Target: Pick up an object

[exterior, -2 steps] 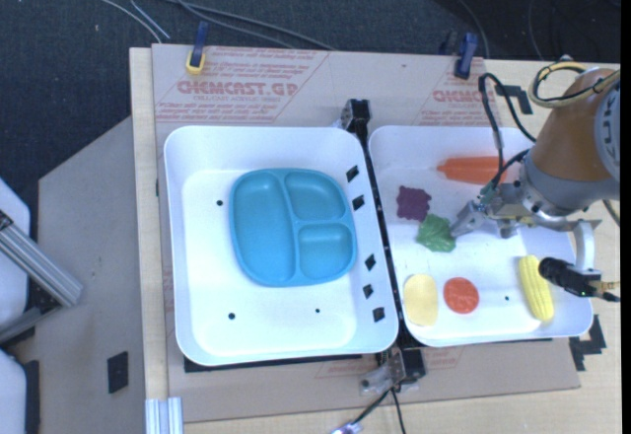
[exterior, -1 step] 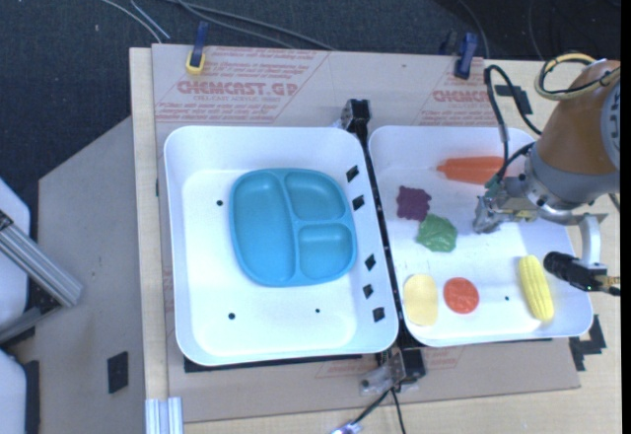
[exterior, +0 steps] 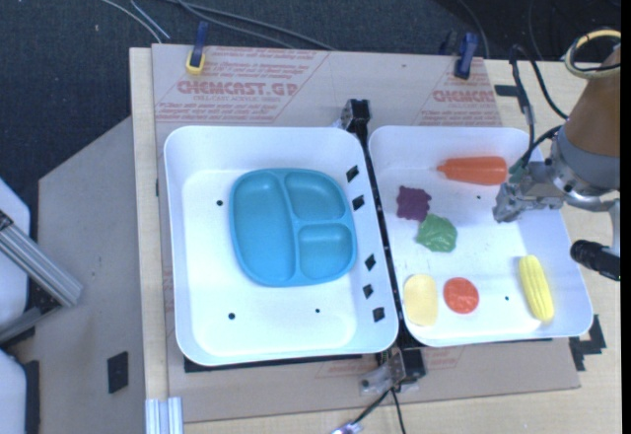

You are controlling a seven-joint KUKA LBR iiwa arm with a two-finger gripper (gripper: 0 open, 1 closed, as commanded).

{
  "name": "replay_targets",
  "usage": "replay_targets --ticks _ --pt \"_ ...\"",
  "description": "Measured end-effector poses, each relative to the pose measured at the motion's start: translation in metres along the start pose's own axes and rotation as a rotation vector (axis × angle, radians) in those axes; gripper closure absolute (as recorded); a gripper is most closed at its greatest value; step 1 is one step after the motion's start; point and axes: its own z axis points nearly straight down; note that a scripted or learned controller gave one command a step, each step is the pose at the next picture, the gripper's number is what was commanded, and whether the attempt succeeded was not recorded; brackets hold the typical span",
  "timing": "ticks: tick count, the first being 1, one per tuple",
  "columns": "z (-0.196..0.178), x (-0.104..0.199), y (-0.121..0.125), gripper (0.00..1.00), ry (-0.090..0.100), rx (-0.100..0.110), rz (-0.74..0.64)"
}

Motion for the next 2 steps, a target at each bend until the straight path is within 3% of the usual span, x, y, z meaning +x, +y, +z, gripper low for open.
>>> replay_targets --ticks 1,2 --pt "-0.046 -0.002 0.007 1.00 0.000 -0.001 -0.002" --pt "-0.064 -0.002 0.008 1.00 0.001 0.001 -0.002"
